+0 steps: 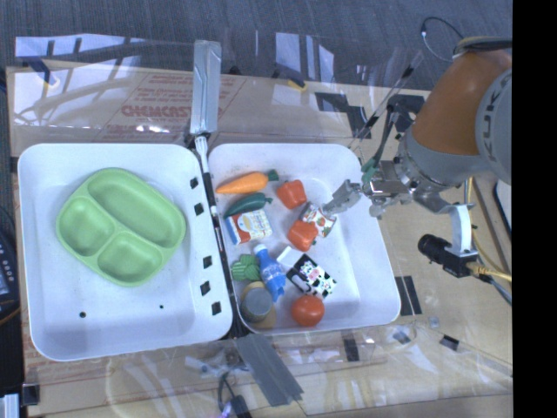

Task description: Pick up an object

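Observation:
The right bin holds several toy foods: an orange carrot, a dark green vegetable, a red-orange piece, a white and red carton, a blue bottle, a black-and-white cow-print box, a red tomato and a tin can. My gripper reaches in from the right, low over the bin's upper right part. Its tip is right beside a small patterned packet that leans on an orange-red block. Whether it touches the packet is unclear.
The left bin holds a green divided plate. A grey divider strip stands at the back between the bins. The arm's orange band and cabling hang over the bench to the right of the bins.

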`<action>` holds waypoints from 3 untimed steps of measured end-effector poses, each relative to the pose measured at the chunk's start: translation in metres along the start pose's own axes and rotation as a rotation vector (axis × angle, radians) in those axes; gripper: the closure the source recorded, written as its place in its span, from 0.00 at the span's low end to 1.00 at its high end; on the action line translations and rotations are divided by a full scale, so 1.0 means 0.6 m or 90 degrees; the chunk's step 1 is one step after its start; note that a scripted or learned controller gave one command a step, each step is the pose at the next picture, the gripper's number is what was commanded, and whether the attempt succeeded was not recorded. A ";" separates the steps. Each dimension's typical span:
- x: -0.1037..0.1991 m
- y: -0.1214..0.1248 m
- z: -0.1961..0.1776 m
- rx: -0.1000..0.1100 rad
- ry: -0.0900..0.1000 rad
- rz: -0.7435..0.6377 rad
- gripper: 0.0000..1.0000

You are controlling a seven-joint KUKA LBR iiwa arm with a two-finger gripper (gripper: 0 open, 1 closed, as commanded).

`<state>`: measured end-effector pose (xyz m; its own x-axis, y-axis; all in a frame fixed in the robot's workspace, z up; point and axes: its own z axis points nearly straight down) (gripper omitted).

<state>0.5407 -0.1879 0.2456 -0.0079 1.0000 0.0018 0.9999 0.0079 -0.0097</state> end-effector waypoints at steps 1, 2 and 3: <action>0.015 0.052 0.206 -0.013 -0.004 0.001 0.00; 0.095 -0.018 0.260 -0.003 -0.001 -0.120 0.00; 0.094 -0.019 0.248 0.000 -0.001 -0.124 1.00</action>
<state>0.5275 -0.1312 0.0970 -0.2006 0.9797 0.0022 0.9796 0.2006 -0.0095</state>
